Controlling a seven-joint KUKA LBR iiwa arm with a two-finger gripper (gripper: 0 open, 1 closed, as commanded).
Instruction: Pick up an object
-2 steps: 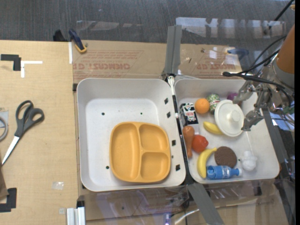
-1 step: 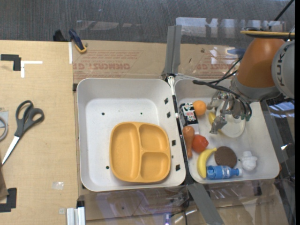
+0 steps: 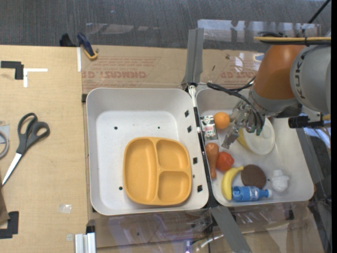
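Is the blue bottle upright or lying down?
Lying down. The blue bottle rests on its side along the right bin's near wall, cap end pointing right, next to the banana.

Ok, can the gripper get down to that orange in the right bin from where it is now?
Probably yes. The gripper hangs just right of the orange, whose top is uncovered. A small carton sits close on its left and could crowd a finger.

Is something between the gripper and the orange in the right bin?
Nothing visible is. The gripper hangs just right of the orange, with bare floor of the right bin between them.
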